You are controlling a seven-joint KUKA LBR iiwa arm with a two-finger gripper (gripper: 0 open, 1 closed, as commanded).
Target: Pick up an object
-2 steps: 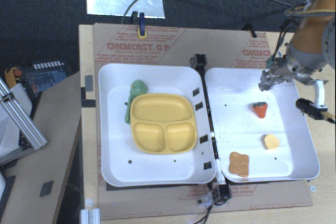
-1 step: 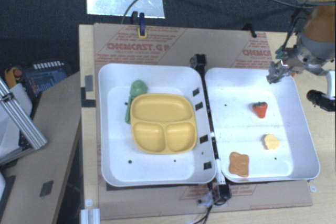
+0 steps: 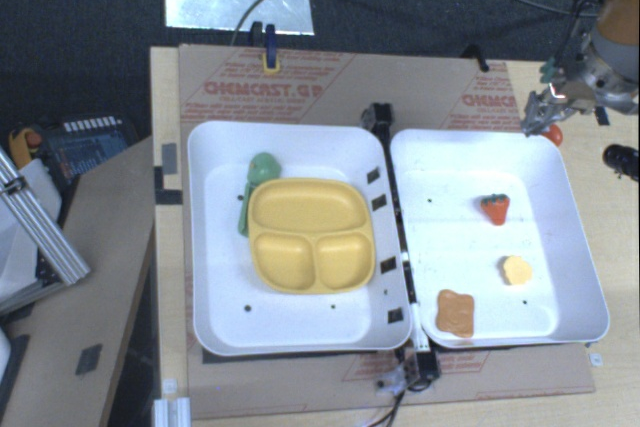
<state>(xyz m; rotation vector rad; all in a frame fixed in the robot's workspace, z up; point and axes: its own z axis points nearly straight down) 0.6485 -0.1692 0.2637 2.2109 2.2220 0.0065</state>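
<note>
Dark carpet behind, desk [image 3: 300, 75] topped with cardboard, two white bins side by side. Left bin [image 3: 215, 315] carries a yellow divided tray [image 3: 305, 235] with a green item [image 3: 262, 168] tucked at its upper-left edge. Right bin [image 3: 575, 300] has three loose pieces: a small red-orange piece with a green top [image 3: 495, 207], a yellow chunk [image 3: 516, 270], and a brown flat piece [image 3: 455, 313] near the front-left corner.

Gripper [image 3: 542, 115] hangs over the far right corner of the right bin, just at or outside its rim. Jaws: something red-orange sits at the tip; can't tell if it's a held item or part of the tool, and can't tell how wide they stand. Too small and blurred.

Key relation: all three candidates lie toward the camera and to the view's left of the gripper. The red-orange piece is nearest, well clear of its neighbours and the walls, so likely the easiest target. It looks roughly upright in view, no strong long axis. The brown piece is farthest and close to the bin wall, so a poorer approach.
</note>
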